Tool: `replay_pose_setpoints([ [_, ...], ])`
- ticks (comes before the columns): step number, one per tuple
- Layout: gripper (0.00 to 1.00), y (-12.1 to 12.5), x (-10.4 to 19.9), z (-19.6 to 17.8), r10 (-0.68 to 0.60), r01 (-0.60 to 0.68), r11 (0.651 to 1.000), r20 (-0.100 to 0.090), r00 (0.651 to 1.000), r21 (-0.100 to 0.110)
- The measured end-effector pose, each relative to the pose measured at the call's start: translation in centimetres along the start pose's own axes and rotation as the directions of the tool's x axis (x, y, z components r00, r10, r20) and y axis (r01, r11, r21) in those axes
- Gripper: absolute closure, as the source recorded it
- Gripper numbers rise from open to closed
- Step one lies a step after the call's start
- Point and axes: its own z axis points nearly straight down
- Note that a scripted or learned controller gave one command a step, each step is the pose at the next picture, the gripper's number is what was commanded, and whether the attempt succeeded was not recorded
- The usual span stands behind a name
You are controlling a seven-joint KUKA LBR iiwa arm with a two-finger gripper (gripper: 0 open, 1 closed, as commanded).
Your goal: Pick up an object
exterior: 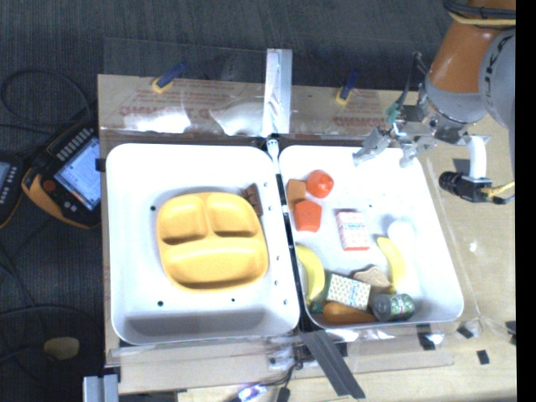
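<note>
The end effector [387,146] hangs over the far rim of the right bin [435,224], its two fingers spread apart with nothing between them, so the pick looks to be at the approach step. Candidates lie well below it in that bin: a red ball [319,183], an orange block [307,215], a small white carton [353,229] and a banana [392,262]. Next it would need to centre over one item and descend. The left bin [134,300] carries a yellow tray [212,239].

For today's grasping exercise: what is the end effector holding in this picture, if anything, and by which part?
Nothing is held. The end effector hangs with its fingers spread over the far edge of the right bin, with nothing between them; the objects lie lower in the bin.
</note>
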Motion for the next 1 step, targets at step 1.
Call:
replay_pose_setpoints([
  [1, 0.00, -3.86, 1.07, 12.08, 0.017, -0.017, 1.000, 0.001, 1.000, 0.001],
])
